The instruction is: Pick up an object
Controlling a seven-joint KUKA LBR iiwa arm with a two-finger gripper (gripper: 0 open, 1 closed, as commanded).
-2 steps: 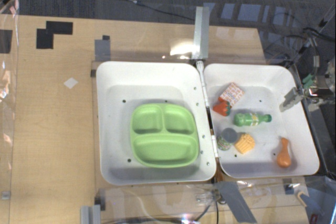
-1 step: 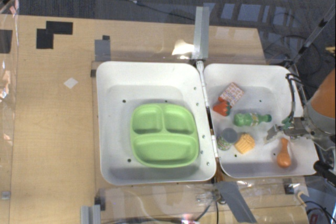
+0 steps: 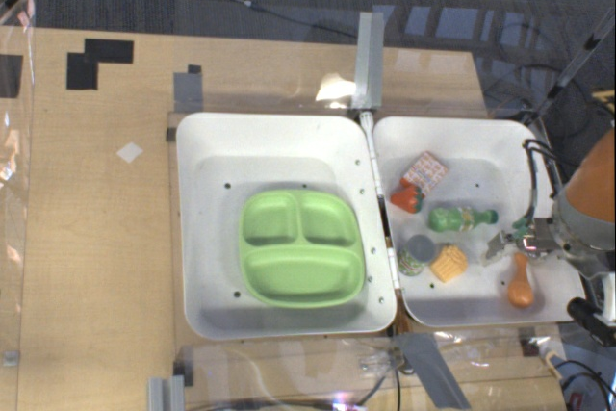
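Jaws (image 3: 508, 247) of mine hang above the right bin (image 3: 481, 138), orange carrot (image 3: 520, 282) at six o'clock (grip unreadable).

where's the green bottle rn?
In the camera view, the green bottle lies in the right bin, near its middle, just above the yellow block and right of the red toy.

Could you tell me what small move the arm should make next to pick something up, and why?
Probably a short shift toward the orange carrot-like toy in the right bin, then a descent onto it. The gripper sits just above that toy, which lies apart from the green bottle and yellow piece, leaving room around it.
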